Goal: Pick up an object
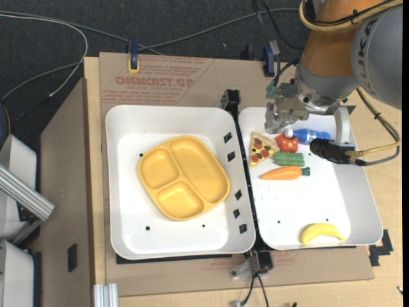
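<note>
2 white bins: the left bin [121, 190] holds a yellow plate [183, 176] moulded into 3 compartments, and the right bin [358, 197] holds the coloured toys. Pizza slice [261, 149], at 10 o'clock in the right bin: tan crust, red spots on yellow. Tomato [287, 143]: red. Carrot [281, 174]: orange with a green stem end. Bottle [309, 135], at 12 o'clock: blue (pale cap). Banana [322, 233], at 6 o'clock: yellow. Arm [374, 50]: grey with an orange band. Board [160, 78] beneath the bins: brown with red lettering. Clamps [134, 56] at its far edge: blue, one with yellow.
</note>
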